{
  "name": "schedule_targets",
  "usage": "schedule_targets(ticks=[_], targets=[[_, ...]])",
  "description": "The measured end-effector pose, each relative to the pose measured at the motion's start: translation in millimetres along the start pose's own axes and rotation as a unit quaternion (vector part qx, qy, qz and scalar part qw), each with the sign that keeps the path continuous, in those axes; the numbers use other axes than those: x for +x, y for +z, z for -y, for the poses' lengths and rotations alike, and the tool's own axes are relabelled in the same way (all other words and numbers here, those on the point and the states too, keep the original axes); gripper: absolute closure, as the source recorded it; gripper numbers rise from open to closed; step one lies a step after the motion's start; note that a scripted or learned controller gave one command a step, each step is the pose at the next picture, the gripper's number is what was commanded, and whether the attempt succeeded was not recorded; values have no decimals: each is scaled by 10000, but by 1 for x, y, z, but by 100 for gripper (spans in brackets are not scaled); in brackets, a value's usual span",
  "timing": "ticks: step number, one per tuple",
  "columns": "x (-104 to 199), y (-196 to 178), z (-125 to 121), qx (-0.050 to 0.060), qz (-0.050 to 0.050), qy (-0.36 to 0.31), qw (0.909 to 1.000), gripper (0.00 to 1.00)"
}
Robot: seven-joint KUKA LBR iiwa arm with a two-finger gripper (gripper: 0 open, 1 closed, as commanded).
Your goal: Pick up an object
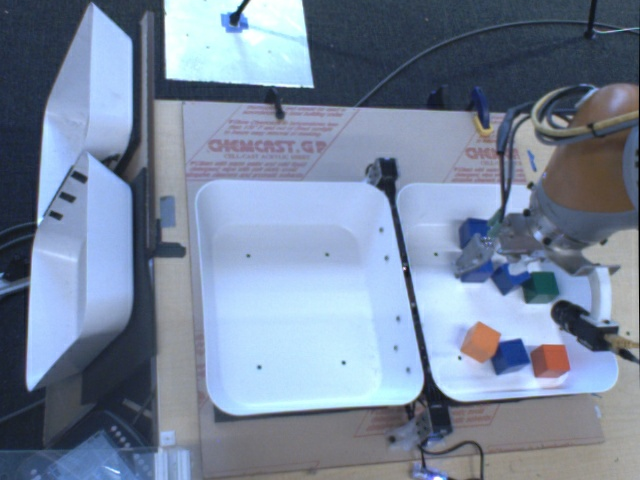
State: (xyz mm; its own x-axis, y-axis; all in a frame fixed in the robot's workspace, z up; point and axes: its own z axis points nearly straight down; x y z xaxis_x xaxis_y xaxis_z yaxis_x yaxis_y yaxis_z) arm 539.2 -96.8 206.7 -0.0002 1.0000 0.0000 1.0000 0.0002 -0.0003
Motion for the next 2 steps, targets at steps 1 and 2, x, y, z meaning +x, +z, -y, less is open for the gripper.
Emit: schedule_targets(ticks=[1, 2], targets=[[-39, 101, -29, -15, 0, -5, 10000, 0], [-31, 121, -86, -4, 1, -11, 10000, 0]])
